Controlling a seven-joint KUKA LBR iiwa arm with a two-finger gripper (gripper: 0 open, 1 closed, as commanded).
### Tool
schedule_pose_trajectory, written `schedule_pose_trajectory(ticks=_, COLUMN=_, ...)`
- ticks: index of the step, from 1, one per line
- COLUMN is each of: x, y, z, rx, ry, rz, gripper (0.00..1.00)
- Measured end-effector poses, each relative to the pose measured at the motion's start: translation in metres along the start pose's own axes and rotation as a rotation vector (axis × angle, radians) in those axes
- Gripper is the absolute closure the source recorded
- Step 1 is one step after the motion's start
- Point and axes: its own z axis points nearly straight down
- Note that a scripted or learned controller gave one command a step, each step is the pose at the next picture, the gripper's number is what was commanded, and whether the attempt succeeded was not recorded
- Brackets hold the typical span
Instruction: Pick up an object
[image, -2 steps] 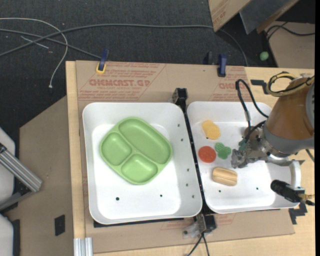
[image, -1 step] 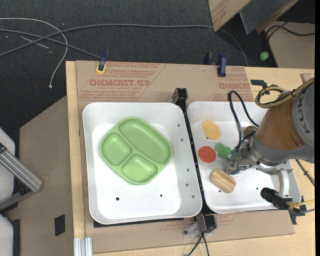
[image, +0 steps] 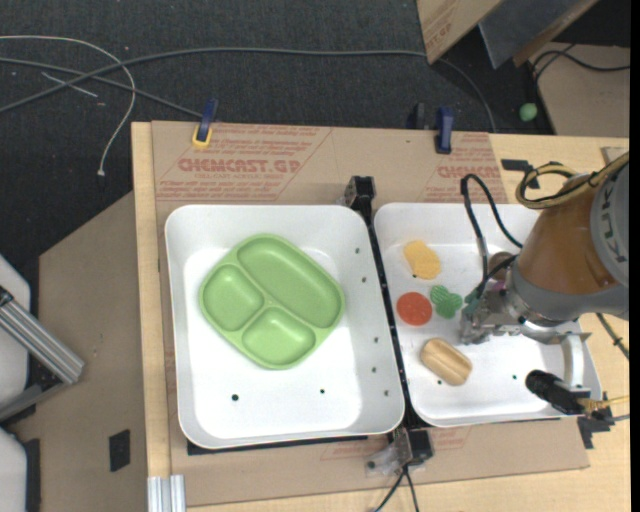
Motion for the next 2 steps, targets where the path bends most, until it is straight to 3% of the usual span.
schedule_pose_trajectory(ticks=2, x=-0.006, y=0.001, z=-0.107, rx=-0.005, ry=-0.003, rz=-0.003, gripper=1.00)
